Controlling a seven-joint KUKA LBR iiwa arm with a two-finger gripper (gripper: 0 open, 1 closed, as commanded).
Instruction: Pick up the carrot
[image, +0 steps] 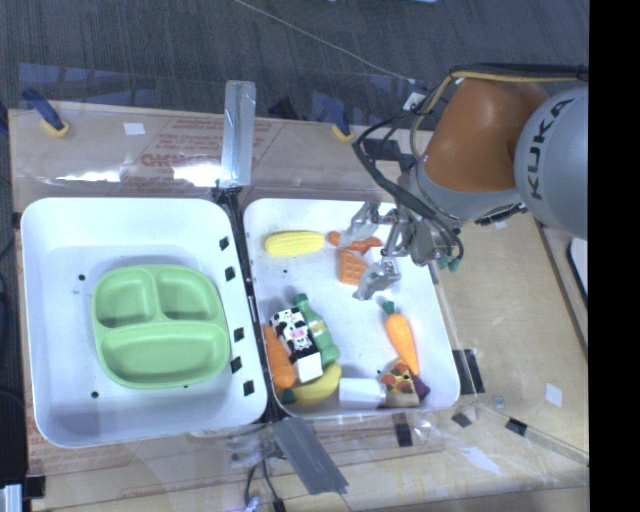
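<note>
Arm: grey, with an orange band above the wrist, reaching in from the right over the upper part of the right bin (440, 300).
Claw: the claw (372, 255) hangs over the upper middle of the right bin, its metal fingers spread open, one near the top and one lower down; nothing sits between them.
Carrot: the carrot (402, 340) lies on the floor of the right bin near its right wall, green top pointing up the picture, tip pointing down. It is below and a little right of the claw, near it but apart.
Right bin, other things: an ear of corn (293, 243) at the upper left; a small orange waffle-like piece (351, 268) just beside the claw's lower finger; a green bottle (316, 335) with a black-and-white label, a banana (315, 385) and a long orange piece (279, 358) crowded at the lower left; a small mixed toy (400, 383) at the lower right, just below the carrot's tip.
Left bin: the left bin (40, 300) holds a green divided plate (160, 325) lying flat.
Surface: both bins rest side by side on the surface (520, 330).
</note>
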